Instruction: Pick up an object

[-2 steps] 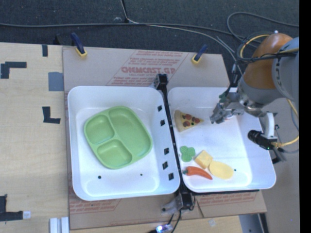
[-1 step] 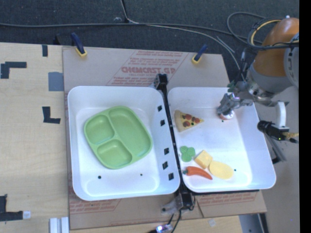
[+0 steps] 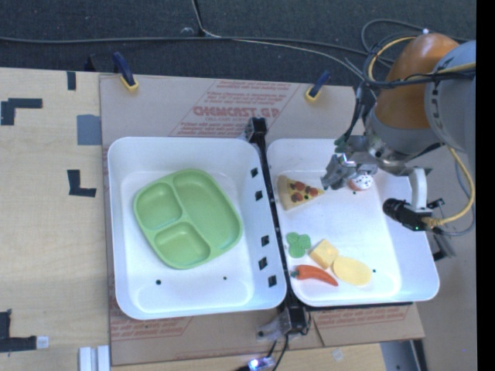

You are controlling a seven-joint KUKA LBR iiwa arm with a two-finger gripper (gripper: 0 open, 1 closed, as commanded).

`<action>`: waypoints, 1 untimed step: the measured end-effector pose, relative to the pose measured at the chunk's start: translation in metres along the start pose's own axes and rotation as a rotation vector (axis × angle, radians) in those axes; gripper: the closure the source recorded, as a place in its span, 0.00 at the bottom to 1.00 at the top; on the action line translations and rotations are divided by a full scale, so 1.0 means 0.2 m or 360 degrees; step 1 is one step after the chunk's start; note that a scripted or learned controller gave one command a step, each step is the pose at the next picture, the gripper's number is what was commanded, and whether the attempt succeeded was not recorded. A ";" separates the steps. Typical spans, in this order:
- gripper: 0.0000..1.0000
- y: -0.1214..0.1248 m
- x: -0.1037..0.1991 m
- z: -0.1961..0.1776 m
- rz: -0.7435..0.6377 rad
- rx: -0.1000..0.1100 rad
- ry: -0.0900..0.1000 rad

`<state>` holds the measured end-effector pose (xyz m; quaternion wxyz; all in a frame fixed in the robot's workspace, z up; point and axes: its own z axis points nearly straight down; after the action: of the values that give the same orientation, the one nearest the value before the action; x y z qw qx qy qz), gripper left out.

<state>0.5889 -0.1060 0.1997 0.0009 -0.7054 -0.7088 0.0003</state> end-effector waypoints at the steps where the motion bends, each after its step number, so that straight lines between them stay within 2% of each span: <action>1: 1.00 -0.01 0.25 -0.07 -0.0002 -0.0003 0.0001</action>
<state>0.5861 -0.0558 0.2142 0.0005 -0.7049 -0.7094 -0.0008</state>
